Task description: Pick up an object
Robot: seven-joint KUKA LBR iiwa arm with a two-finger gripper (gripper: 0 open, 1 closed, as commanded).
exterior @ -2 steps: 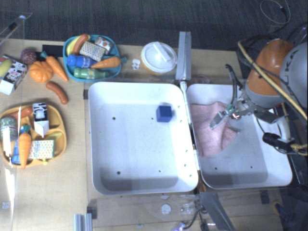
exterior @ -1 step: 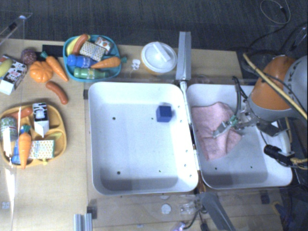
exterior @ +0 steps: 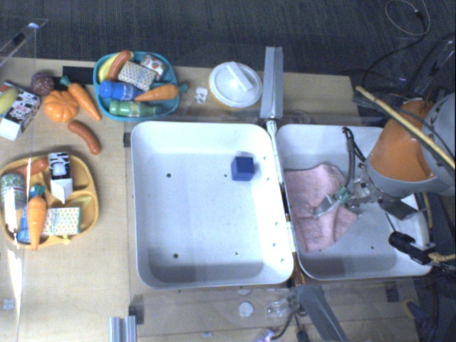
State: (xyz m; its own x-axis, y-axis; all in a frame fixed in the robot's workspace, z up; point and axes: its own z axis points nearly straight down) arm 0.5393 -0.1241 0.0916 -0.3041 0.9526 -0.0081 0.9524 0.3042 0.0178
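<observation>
The gripper (exterior: 340, 199) sits low in the right bin (exterior: 370, 262), directly over the pink cloth (exterior: 317, 205), with its fingertips at the fabric. How far the fingers are spread, and whether they pinch the cloth, cannot be determined. The cloth extends left of and below the gripper. Well to its left, in the left bin (exterior: 199, 255), lies a blue cube (exterior: 243, 167).
</observation>
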